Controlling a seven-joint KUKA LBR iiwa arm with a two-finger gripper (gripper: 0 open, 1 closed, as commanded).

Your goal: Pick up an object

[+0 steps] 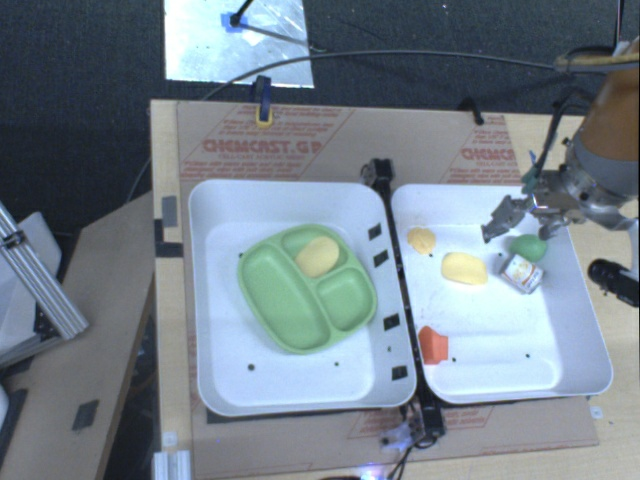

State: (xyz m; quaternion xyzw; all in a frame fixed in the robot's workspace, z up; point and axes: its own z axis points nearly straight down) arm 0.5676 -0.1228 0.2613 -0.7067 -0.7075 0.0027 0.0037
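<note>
My gripper (523, 226) hovers over the upper right part of the right bin (500, 383), fingers spread open with nothing between them. Just below it lies a round green object (531, 247), and touching that is a small white jar (521, 274) lying tilted. To their left rest a yellow lemon-shaped object (464, 268) and a smaller yellow piece (422, 239). An orange-red block (433, 345) sits near the bin's front left corner.
The left bin (230, 378) holds a green divided plate (290, 303) with a yellow object (318, 256) in its upper compartment. A black divider (395, 268) with clips runs between the bins. Cardboard underlies both bins.
</note>
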